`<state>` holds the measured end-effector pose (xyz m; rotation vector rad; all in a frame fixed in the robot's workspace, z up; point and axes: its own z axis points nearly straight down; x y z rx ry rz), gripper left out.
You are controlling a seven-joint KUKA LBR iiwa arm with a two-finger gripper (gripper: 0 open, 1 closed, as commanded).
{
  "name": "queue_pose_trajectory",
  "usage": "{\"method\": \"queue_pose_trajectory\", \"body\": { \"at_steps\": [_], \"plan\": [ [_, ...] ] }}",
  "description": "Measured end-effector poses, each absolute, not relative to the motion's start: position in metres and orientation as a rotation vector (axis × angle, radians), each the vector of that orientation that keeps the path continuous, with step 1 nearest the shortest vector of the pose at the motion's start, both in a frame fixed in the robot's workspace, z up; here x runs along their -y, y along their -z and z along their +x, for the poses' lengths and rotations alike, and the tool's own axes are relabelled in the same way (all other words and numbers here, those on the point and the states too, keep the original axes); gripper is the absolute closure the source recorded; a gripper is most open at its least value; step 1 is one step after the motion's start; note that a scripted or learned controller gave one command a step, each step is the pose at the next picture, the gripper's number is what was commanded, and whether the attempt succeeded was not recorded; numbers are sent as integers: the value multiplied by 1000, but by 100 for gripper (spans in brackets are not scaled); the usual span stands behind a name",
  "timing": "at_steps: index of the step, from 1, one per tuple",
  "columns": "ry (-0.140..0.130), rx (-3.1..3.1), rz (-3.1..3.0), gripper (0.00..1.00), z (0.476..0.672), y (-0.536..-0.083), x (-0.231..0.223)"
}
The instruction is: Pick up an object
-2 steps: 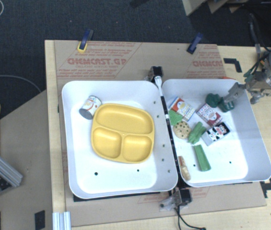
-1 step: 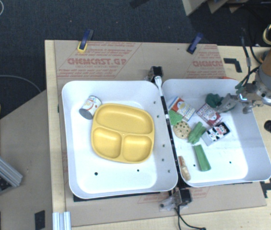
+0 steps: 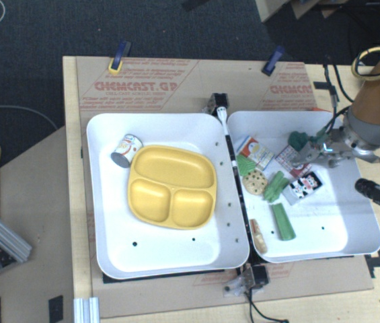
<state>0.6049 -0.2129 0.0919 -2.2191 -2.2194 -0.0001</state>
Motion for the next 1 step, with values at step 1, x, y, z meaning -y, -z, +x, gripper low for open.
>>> {"method": "queue_pose_trajectory", "body": {
  "at_steps": [1],
  "plan": [
    [6, 2224, -2220, 0, 608, -90, 212]
  ]
}}
